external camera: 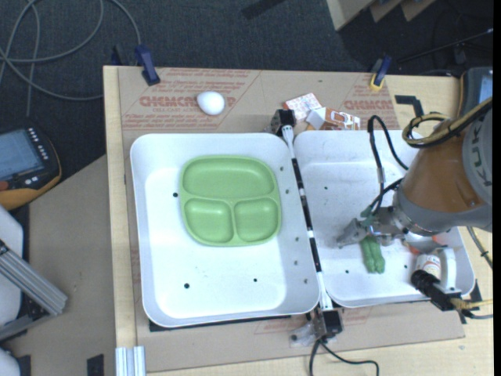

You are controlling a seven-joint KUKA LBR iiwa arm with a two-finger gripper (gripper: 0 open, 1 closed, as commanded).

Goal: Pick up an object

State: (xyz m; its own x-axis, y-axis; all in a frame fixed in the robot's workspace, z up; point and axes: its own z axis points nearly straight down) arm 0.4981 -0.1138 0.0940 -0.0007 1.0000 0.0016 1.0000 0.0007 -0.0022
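In the right bin (344, 288) a green object (372, 255) lies lengthwise near-to-far below the gripper (368, 230); its grip state is unclear.

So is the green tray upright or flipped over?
Upright: the tray lies flat in the left bin, its three compartments facing up.

Red print reading "CHEMCHAMP" stands on the cardboard sheet (258, 84) covering the table, once at its far left and again, partly hidden, at its far right; smaller lines are illegible.
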